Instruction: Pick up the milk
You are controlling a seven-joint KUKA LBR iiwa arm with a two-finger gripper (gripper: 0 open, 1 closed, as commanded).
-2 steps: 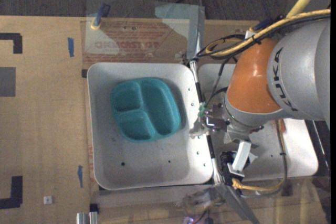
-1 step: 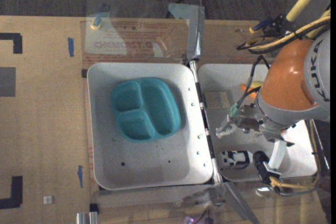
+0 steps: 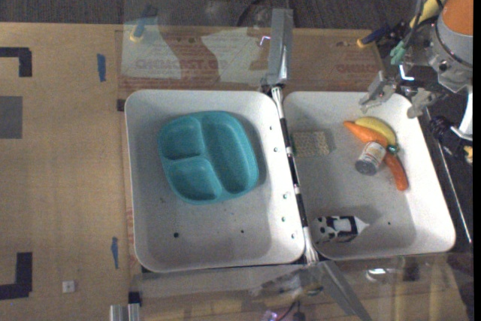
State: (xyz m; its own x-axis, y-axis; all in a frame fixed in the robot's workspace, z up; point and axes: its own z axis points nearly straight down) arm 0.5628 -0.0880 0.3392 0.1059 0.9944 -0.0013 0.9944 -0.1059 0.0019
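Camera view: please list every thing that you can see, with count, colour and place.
bins: 2, white, side by side on the bench
divided plate: 1, teal, in the left bin
milk carton: 1, black and white, lying at the near edge of the right bin
can: 1, silver with a red label, in the right bin
banana: 1, yellow, beside the can
carrots: 2, orange, one each side of the can
mesh pad: 1, grey-tan, right bin, far left part
gripper: 1, grey, above the right bin's far right corner
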